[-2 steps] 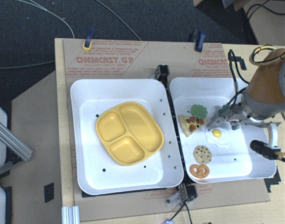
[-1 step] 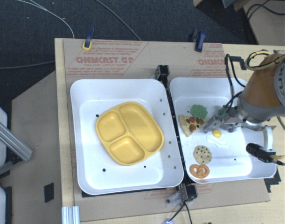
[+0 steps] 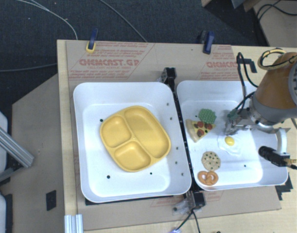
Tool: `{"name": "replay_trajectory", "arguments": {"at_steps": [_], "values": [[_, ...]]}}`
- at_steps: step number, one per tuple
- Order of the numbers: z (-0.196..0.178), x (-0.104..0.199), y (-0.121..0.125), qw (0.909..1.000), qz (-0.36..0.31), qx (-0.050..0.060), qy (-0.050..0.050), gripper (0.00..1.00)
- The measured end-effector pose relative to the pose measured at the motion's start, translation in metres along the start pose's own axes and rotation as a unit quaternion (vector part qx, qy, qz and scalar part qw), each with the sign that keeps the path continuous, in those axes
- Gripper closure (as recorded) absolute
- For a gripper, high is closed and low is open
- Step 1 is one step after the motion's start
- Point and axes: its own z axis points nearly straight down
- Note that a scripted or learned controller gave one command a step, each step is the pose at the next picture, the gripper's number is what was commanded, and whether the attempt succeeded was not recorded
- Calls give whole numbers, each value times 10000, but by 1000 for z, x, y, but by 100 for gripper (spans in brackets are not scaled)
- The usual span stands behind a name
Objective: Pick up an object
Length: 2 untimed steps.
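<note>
The right bin holds small toy foods: a green broccoli, a pizza slice, a fried egg, a cookie and a pretzel. My gripper hangs low in this bin, right of the broccoli and just above the fried egg. Nothing is seen held by it. The arm's orange band rises to the right.
The left bin carries a yellow divided plate. A black clamp sits between the bins at the back. Blue clips pin the cardboard base. Cables trail along the arm.
</note>
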Motion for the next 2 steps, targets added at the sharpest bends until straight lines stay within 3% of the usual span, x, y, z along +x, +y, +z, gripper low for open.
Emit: {"name": "replay_trajectory", "arguments": {"at_steps": [1, 2], "values": [[-54, 6, 11, 10000, -11, -7, -7, 100], [-101, 9, 4, 10000, -7, -2, -7, 100]]}}
